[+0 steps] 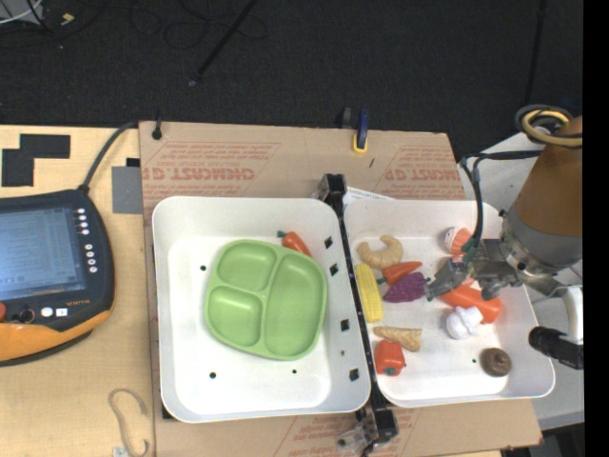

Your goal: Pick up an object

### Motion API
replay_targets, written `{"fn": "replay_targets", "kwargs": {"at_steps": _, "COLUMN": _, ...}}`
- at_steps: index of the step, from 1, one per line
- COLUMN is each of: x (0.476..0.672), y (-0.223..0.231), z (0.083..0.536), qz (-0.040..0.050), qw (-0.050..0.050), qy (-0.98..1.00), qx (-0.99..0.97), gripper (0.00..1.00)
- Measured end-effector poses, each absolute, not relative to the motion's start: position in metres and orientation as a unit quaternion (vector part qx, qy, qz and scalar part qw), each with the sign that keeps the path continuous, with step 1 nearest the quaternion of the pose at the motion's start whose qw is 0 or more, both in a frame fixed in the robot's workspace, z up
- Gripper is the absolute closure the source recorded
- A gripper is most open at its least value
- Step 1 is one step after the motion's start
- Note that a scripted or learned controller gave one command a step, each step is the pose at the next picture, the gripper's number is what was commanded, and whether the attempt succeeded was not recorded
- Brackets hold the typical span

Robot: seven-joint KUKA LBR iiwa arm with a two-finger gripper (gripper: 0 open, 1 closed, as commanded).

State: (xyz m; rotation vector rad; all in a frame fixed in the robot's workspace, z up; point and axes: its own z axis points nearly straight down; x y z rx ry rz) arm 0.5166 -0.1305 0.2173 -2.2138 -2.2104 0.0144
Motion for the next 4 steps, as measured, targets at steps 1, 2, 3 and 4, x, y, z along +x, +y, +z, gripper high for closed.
{"fn": "replay_targets", "kwargs": {"at_steps": 1, "x": 0.519, "y": -0.131, "z": 0.224, "qz": 0.0009, "qw": 0.002, "qy": -0.707, "qx": -0.707, "gripper": 0.00}}
{"fn": "replay_targets", "kwargs": {"at_steps": 2, "x": 0.522, "y": -0.130, "z": 0.180, "qz": 0.0019, "qw": 0.003, "qy": -0.708, "qx": -0.707, "gripper": 0.00}}
{"fn": "replay_targets", "kwargs": {"at_steps": 3, "x": 0.519, "y": -0.129, "z": 0.136, "qz": 0.0020, "qw": 0.004, "qy": -0.707, "qx": -0.707, "gripper": 0.00}}
{"fn": "replay_targets", "kwargs": {"at_steps": 4, "x": 0.519, "y": -0.127, "z": 0.086, "qz": 0.0007, "qw": 0.001, "qy": -0.707, "qx": -0.707, "gripper": 0.00}}
